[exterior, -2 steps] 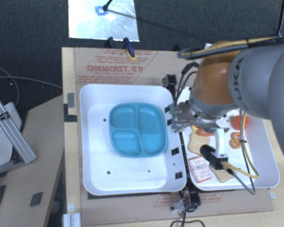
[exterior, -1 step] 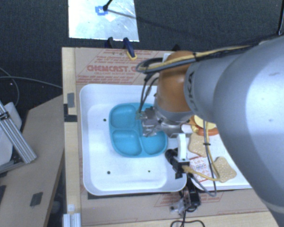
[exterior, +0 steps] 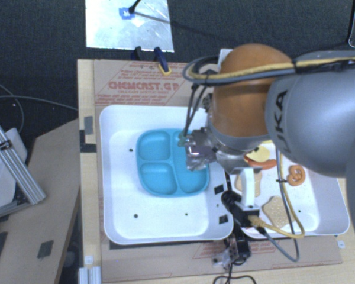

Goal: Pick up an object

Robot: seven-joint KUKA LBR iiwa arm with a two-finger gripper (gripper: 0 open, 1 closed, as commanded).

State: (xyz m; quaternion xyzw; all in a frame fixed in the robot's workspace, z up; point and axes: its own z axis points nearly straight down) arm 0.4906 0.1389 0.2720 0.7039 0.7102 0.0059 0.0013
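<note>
Grey arm (exterior: 307, 105) overhangs blue plate (exterior: 165, 164) (three compartments) in left bin (exterior: 121, 218).

Looking like a robotics lab or test cell rather than a home. Showing an industrial grey arm (exterior: 319, 111) with an orange band (exterior: 248, 87) and loose cabling (exterior: 272, 70) trailing over two white bins (exterior: 115, 218). Sitting on a printed cardboard sheet (exterior: 136, 84) atop a plain tabletop (exterior: 53, 176), with aluminium framing (exterior: 12, 164) at the left, dark carpet-like flooring (exterior: 35, 34), and a reflective panel (exterior: 127, 16) lying beyond.
</note>
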